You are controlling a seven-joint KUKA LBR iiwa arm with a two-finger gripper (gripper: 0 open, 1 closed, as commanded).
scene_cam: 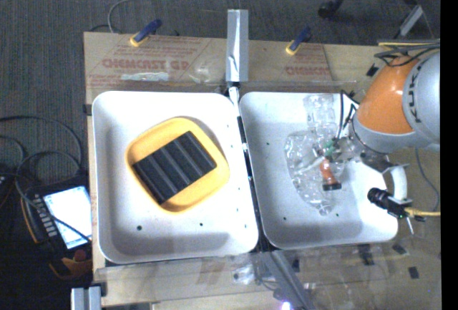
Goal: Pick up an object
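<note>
A yellow block with a black ridged top (pixel 179 162) lies tilted in the middle of the left bin (pixel 114 115). In the right bin (pixel 272 215) lies a crumpled clear plastic piece (pixel 304 162), with a second clear piece (pixel 320 112) near the back wall. My gripper (pixel 329 174) is down over the right side of the crumpled plastic, touching or just above it. A small orange and green part shows at the gripper's tip. The arm's orange band (pixel 385 104) sits above the bin's right rim.
Between the two bins at the back rises a metal post (pixel 237 44). Two blue-and-yellow clamps (pixel 145 31) (pixel 298 39) hold the board behind the bins. A black cable fitting (pixel 383 200) hangs by the right bin's right wall. On the floor at the left lies a tablet (pixel 64 212).
</note>
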